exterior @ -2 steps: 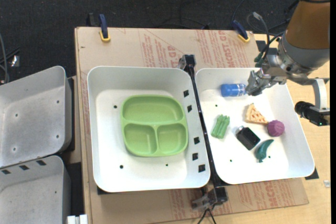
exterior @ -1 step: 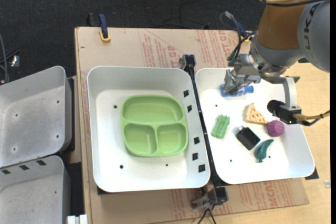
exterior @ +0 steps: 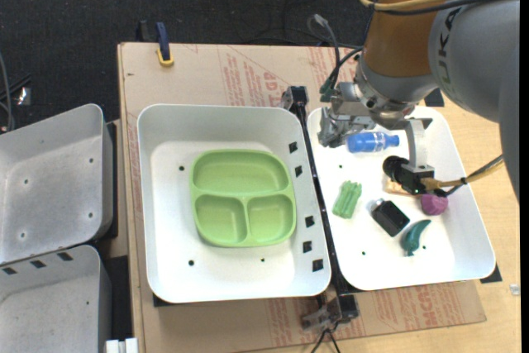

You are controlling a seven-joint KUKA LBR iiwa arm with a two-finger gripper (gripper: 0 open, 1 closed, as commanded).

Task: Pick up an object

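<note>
The gripper hangs just beside the blue bottle, at the right bin's far end.

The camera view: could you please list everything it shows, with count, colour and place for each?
bins: two, white, side by side on the bench
divided plate: one, light green, three compartments, in the left bin
bottle: one, blue with white cap, lying at the right bin's back
ridged block: one, light green, right bin's middle
black block: one, right bin, beside the ridged block
teal curved piece: one, right bin's front
purple object: one, right bin, right side
clamp: one, blue and yellow, bench's back left edge
arm: one, grey with orange band, over the right bin
end effector: one, near the bottle
</note>
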